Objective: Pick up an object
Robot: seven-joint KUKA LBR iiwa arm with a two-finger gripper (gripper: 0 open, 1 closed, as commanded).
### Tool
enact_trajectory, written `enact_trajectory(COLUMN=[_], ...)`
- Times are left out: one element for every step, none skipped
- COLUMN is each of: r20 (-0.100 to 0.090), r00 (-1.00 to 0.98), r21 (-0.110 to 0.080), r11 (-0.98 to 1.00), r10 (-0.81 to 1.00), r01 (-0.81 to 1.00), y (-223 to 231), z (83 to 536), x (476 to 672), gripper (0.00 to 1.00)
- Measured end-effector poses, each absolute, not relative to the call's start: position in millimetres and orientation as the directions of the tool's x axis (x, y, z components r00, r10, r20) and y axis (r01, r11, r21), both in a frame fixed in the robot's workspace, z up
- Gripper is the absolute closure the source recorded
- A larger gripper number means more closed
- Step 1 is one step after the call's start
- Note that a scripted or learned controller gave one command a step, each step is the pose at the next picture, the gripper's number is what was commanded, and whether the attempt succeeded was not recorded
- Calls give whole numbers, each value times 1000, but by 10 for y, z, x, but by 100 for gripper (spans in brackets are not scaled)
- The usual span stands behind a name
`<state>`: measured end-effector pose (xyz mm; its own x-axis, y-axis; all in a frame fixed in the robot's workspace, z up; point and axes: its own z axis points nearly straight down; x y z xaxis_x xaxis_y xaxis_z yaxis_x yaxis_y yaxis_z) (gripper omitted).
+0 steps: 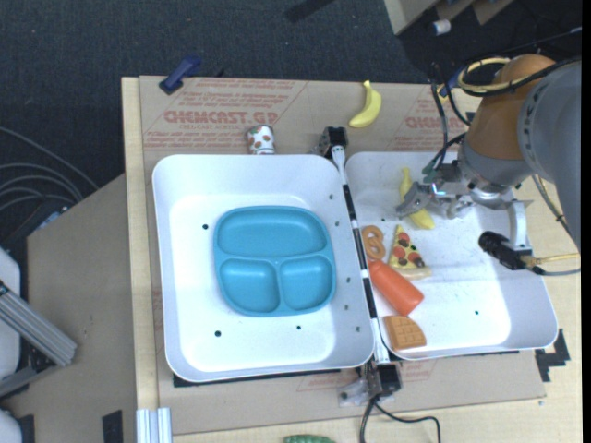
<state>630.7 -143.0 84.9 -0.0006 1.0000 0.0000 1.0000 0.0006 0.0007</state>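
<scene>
**Jaws low over a yellow piece in the right bin**

The left bin (175,275) holds 1 blue divided plate (274,258), lying flat and well apart from the walls. Across the divider, the right bin (517,312) carries a pretzel (373,240), a pizza slice (409,252), an orange carrot (397,287) and a cracker (404,331), crowded against its left wall. Farther right, the gripper (427,201) sits over a small yellow piece (421,218); whether the jaws are wide or closed cannot be told. These toy foods look light, stiff and smooth, so likely slippery; the carrot's thick middle offers the surest hold. Open room lies in the bin's right half; the left wall hems the cluster.
</scene>
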Motion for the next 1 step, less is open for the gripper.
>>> enact_trajectory(r20=[-1], r00=[-3], r21=[2], r11=[3], r10=[1000], r01=[1000], y=[-1426], z=[949], x=[6311], gripper=[100])
